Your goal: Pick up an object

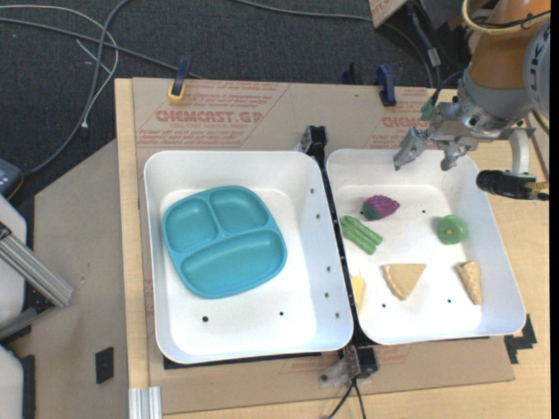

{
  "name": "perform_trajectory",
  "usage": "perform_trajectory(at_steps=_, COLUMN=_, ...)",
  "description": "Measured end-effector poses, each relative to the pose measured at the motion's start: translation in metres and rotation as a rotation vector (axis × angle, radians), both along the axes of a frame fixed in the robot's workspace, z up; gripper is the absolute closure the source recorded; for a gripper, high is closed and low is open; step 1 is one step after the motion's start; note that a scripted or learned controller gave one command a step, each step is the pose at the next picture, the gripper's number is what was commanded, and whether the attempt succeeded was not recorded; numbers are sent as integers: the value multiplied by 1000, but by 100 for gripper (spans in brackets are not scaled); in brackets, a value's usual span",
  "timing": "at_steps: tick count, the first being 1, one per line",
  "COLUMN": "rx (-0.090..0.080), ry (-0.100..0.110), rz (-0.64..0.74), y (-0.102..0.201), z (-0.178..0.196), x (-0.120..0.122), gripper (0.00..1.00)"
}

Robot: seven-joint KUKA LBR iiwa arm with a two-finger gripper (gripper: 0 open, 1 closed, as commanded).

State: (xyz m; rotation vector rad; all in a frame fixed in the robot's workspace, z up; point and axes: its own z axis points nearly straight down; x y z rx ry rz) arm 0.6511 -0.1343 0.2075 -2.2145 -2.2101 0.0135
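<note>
The gripper hangs with its fingers spread wide and nothing between them, above the far rim of the right bin. The purple toy lies nearest, just ahead of the gripper and below it on the bin floor. It looks light, rigid and lumpy, so pinching across its narrow middle seems safest against slipping.

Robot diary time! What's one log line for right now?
gripper: open, holding nothing, above right bin back edge | right bin: purple toy, green stick, green round piece | left bin: teal plate
</note>
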Motion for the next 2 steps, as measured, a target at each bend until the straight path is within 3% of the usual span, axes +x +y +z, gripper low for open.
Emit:
perform_trajectory(at_steps=1, rx=-2, ry=-14, rz=3, y=0, z=8, x=3, gripper=0)
perform_trajectory(at_steps=2, rx=-2, ry=-9, rz=2, y=1, z=-38, x=-6, gripper=0)
